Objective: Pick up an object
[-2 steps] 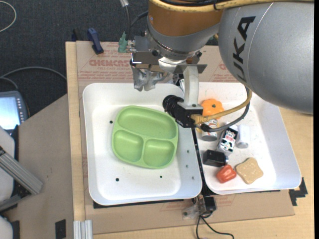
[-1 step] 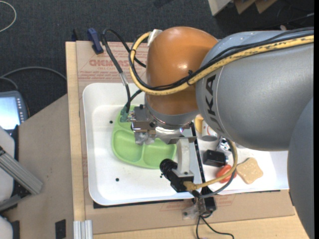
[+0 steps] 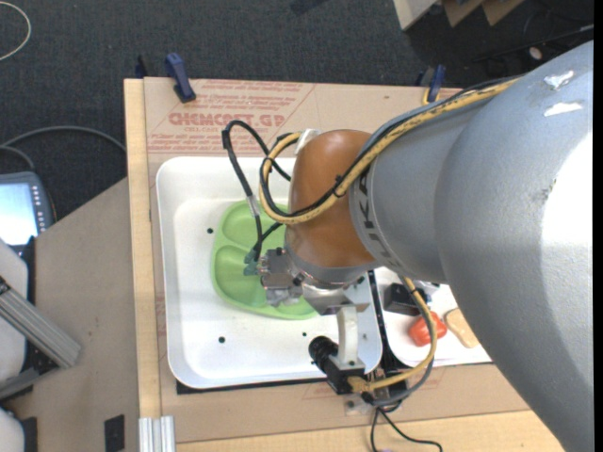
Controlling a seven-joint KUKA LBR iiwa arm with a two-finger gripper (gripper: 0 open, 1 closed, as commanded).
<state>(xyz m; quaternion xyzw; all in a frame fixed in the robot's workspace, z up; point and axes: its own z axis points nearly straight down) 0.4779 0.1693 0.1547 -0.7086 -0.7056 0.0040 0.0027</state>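
Green and glossy, a rounded plastic piece (image 3: 241,262) lies on the floor of the left bin (image 3: 188,252), and it is the nearest thing to the end effector (image 3: 275,281). Its outline is lobed and smooth, rather like a shallow dish or a moulded leaf, lime in colour with a slightly darker edge. Its right part runs under the wrist and is hidden there. The end effector hangs directly over that right edge, reaching down into the bin; its tips are covered by the grey metal wrist block and the orange band (image 3: 325,201) above it, so whether they are spread or closed cannot be told, nor whether they touch the green piece.

Black and yellow cables (image 3: 268,172) loop off the orange band, above the end effector in the view. The grey arm (image 3: 490,224) is matte and cylindrical, filling the space to the right of the end effector.

Right of the end effector, in the right bin (image 3: 471,354), sit a small red-orange object (image 3: 426,329) and, just beside it, a tan rounded piece (image 3: 460,327); both are partly covered by the arm. Both bins are smooth white plastic with rounded corners, set on a pale wooden surface (image 3: 141,205) printed with red lettering.
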